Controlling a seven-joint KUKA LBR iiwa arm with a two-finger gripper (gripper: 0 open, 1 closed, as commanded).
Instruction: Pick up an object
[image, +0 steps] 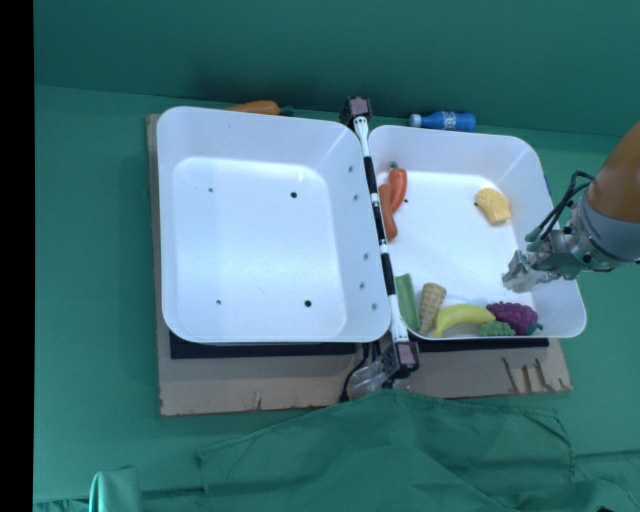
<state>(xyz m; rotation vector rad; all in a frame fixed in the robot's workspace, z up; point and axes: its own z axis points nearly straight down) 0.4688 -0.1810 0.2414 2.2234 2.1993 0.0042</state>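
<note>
Gripper (522, 272), metal, sits over the right bin (455, 140) near its right wall, w/ nothing visibly between the fingers; can't tell if they're apart or closed. Both bins are smooth glossy white plastic w/ rounded corners. Toys in the right bin: curved yellow banana (460, 318), bumpy purple grapes (513, 316), ridged tan cone (432, 303) and a green stalk (406, 300) along the front wall; two orange carrots (396, 188) by the divider; a yellow ridged piece (492, 205) farther back. Blue bottle (443, 121) lies on the green cloth tabletop (90, 250) behind.
</note>
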